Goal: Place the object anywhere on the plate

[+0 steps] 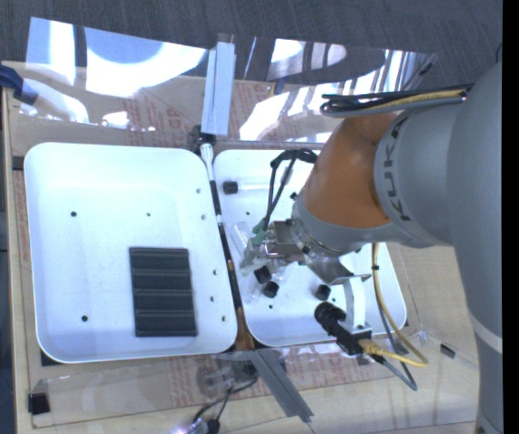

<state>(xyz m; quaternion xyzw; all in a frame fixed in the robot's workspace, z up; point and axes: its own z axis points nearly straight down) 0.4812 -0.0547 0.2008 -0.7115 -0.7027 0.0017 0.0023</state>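
Two white bins (51, 242), one dark plate (162, 290)

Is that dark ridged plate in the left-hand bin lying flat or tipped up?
Flat. The dark plate rests on the floor of the left bin, its whole ridged face showing from above.

One camera hangs above the desk (106, 391), tilted down at a slant, far enough to take in both white bins (115, 179); the arm (404, 179) enters right of them.

Two shallow white plastic bins (51, 242) side by side on cardboard-covered bench (151, 382); blue clamp (11, 81) far up-left of fingers.
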